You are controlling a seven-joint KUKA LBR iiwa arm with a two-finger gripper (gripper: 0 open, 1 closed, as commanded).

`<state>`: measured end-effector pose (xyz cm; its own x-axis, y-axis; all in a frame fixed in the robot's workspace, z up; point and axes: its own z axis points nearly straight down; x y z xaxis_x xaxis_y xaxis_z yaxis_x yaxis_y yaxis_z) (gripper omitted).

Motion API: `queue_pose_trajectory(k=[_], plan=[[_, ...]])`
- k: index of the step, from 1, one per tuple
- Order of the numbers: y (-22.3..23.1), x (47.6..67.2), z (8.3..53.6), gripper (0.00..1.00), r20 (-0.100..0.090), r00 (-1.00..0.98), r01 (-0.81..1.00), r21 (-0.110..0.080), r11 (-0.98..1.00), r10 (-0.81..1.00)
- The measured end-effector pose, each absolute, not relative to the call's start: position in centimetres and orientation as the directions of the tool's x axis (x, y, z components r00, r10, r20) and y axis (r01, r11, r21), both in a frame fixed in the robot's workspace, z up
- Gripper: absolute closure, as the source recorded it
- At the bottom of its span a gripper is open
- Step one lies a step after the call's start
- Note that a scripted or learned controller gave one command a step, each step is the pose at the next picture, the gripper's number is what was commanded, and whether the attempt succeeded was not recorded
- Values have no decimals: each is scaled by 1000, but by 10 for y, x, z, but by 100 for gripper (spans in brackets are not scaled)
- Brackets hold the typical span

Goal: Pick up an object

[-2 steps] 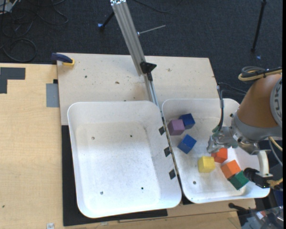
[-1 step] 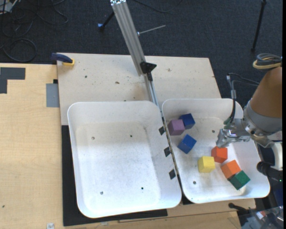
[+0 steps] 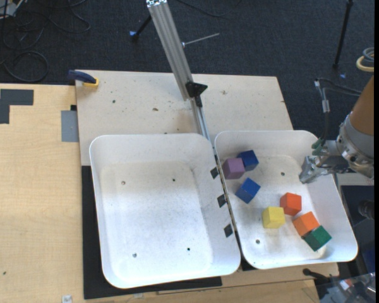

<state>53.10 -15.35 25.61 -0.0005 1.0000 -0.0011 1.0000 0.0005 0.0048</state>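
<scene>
In the right bin (image 3: pixel 284 141), going left to right, lie a purple cube (image 3: pixel 233 166), two blue cubes, a yellow cube (image 3: pixel 273 217), then a red cube (image 3: pixel 291 202), the nearest candidate. It sits just inside the bin's right wall, below and left of the gripper (image 3: pixel 311 172) hovering at that rim; whether its fingers are spread I cannot tell.

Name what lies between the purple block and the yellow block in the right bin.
In the camera view, a blue block lies between the purple block and the yellow block.
</scene>
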Motion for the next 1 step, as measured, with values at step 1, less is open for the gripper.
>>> queue_pose_trajectory(k=[1], plan=[[-155,532,301,100,-1,-1,1000,3,1,1000]])
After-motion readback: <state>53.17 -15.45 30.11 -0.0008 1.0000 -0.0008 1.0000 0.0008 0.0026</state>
